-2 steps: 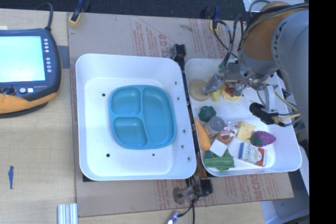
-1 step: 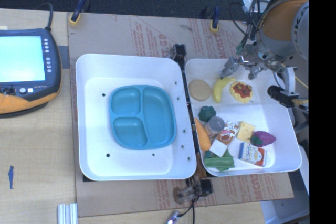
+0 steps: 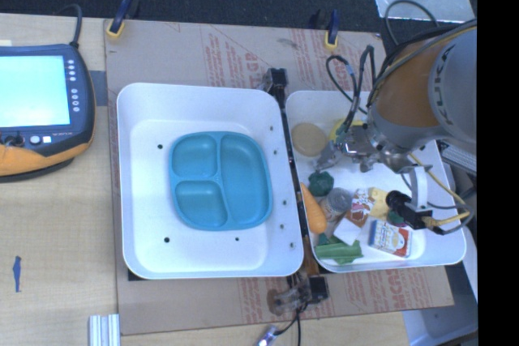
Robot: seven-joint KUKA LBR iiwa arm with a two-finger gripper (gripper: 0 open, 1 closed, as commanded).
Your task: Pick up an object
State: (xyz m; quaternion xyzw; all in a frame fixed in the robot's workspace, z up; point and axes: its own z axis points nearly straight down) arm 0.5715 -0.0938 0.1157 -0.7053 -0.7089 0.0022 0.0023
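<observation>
Arm: one grey arm is seen over the right bin.
Gripper: one, finger state cannot be told.
Bins: two; left bin, right bin.
Plate: one blue divided plate in the left bin.
Objects: several are piled in the right bin, including one orange carrot and one tan disc.

A white bin on a cardboard sheet holds a blue three-compartment plate. To the left, a control pendant with a lit screen rests on the wooden surface.
</observation>
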